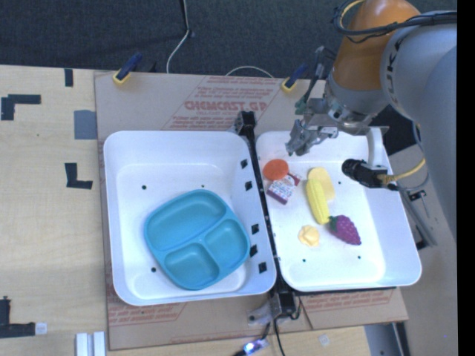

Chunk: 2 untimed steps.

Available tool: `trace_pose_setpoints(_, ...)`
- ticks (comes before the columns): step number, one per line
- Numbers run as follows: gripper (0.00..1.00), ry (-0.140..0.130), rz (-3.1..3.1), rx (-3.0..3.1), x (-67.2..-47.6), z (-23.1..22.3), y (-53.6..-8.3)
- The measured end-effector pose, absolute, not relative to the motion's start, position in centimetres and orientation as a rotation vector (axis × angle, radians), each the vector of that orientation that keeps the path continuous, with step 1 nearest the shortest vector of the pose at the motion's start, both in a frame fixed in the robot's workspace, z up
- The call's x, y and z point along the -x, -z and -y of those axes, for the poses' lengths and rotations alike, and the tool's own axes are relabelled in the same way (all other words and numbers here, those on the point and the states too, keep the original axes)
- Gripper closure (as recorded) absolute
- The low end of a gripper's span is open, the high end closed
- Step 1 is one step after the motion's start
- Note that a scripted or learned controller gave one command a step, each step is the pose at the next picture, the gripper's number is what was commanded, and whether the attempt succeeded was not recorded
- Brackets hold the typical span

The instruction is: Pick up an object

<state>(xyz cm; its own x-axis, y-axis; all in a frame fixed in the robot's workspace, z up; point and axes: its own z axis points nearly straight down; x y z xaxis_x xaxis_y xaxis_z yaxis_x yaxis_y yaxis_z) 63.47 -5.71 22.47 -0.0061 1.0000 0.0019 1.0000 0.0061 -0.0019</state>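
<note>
The right bin (393, 269) holds several toy foods: an orange round piece (276, 168), a small red and white box (281, 190), a yellow corn cob (319, 193), a purple grape bunch (345, 228) and a small yellow piece (309, 235). My gripper (298, 144) hangs over the bin's far left part, just above and right of the orange piece. Nothing shows between its fingers, and they point down toward the bin floor.
The left bin (122, 162) holds a blue divided plate (196, 237). A black divider with clips (254, 191) runs between the bins. Yellow clamps (127, 67) sit at the cardboard's far corners. Bare bin floor lies at the right bin's front.
</note>
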Motion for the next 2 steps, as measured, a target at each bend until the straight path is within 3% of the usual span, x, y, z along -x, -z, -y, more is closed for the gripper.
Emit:
trace_pose_setpoints(1,1.0,-0.001,2.227,2.212,-62.6,0.7,-22.7)
trace_pose_setpoints(2,1.0,0.001,2.228,2.212,-63.6,-4.7,-23.3)
